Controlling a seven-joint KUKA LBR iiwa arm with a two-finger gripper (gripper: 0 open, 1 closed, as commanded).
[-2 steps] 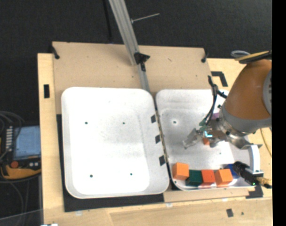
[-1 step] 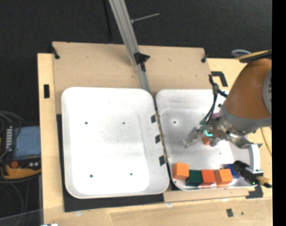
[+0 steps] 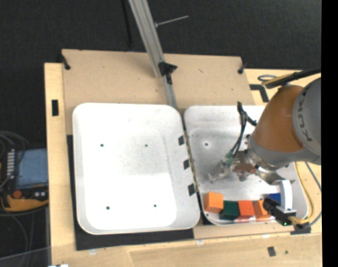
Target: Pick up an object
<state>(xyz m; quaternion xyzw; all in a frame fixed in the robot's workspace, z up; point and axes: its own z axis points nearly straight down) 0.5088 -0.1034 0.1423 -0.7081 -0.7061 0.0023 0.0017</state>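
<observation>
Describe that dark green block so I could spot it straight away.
Find the right-hand white bin, under the arm. Along its near edge runs a row of small blocks. The dark green block sits second from the left, between two orange blocks.

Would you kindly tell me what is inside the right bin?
Along the right bin's near edge lie two orange blocks, a green block and a blue piece. The arm covers the bin's right part, so anything beneath it is hidden.

Dark floor (image 3: 46,15) around tan wooden bench (image 3: 119,77); slanted metal rail (image 3: 149,29); cables (image 3: 5,143) at left.
</observation>
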